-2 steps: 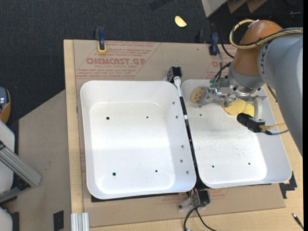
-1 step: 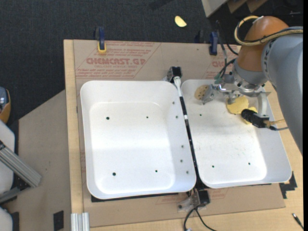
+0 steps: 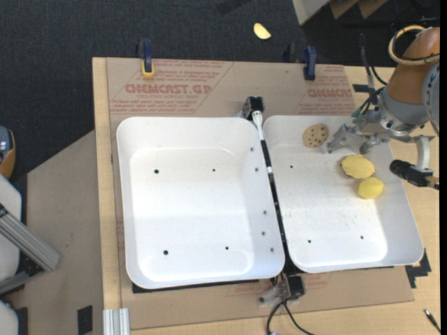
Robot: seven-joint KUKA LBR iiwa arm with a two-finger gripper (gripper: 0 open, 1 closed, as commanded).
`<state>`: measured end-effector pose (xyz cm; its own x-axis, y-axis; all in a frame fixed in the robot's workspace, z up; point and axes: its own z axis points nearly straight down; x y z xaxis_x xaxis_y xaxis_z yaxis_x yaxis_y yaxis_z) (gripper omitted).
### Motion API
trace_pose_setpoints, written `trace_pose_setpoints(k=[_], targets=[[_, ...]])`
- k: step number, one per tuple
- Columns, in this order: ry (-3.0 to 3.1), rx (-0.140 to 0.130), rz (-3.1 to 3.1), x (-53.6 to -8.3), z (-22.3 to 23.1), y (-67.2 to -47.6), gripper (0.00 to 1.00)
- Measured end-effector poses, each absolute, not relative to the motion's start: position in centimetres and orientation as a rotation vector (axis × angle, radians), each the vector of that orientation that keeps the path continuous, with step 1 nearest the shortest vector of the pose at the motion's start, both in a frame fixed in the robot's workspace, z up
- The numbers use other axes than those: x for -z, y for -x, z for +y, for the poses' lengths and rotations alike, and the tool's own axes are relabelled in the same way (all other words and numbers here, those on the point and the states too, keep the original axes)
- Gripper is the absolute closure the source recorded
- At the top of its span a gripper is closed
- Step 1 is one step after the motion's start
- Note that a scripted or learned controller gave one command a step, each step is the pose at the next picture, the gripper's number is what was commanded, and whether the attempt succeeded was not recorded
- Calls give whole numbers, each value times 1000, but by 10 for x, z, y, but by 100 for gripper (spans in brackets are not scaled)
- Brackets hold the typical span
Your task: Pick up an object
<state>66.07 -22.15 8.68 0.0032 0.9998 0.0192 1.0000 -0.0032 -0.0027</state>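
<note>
The right bin holds three things in its far right part. A round speckled cookie lies near the far wall. Nearer the front are a flat yellow piece and, just beyond it, a smaller yellow lump. My gripper hangs low over the bin's far right corner, between the cookie and the flat yellow piece. Its fingers are spread open with nothing between them. The grey arm with its orange band comes in from the upper right.
The left bin sits beside the right one, with a black strip along their shared edge. Blue clamps hold the cardboard base at the back. A black bracket sticks in over the right bin's right rim.
</note>
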Motion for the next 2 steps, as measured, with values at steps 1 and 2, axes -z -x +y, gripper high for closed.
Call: trace_pose_setpoints(k=[1,2], targets=[[2217,6,-2228,-97,-220,-662,100],[2233,16,-2239,-297,-207,-670,100]])
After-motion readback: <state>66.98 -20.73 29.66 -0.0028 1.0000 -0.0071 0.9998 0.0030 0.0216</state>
